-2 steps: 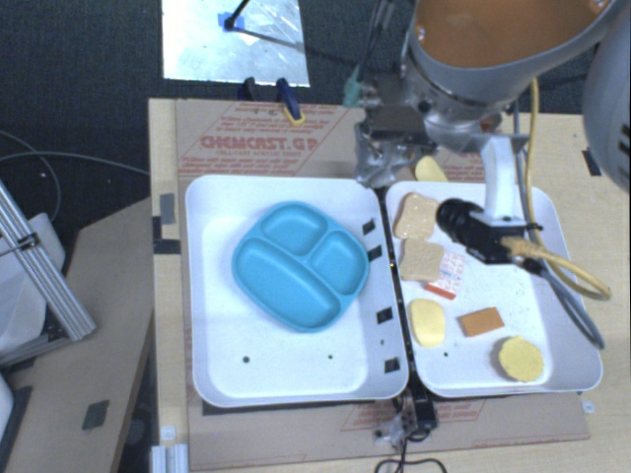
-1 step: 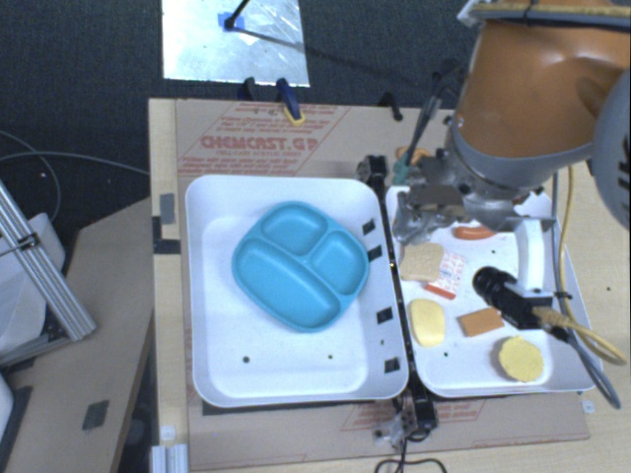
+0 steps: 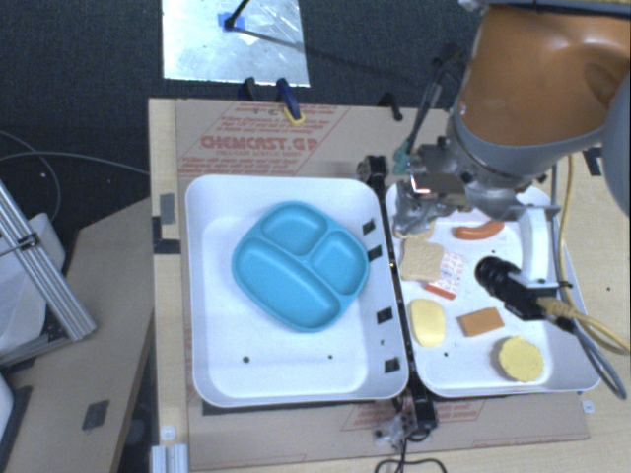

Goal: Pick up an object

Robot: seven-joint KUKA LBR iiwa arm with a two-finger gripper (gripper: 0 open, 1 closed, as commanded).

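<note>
Glossy blue plastic plate (image 3: pixel 299 277); smooth white plastic bins (image 3: pixel 212 343).

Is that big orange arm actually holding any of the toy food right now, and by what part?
It cannot be told. The gripper hangs low over the right bin's far end by the bread slice, with no item seen in it.

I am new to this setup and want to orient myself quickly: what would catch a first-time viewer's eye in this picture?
First, the blue divided plate, lying alone in the left white bin. Next, the big orange-banded arm coming in from the upper right, its claw low over the far end of the right bin. There, small toy foods are scattered: a sausage, a bread slice and a round yellow biscuit.
</note>
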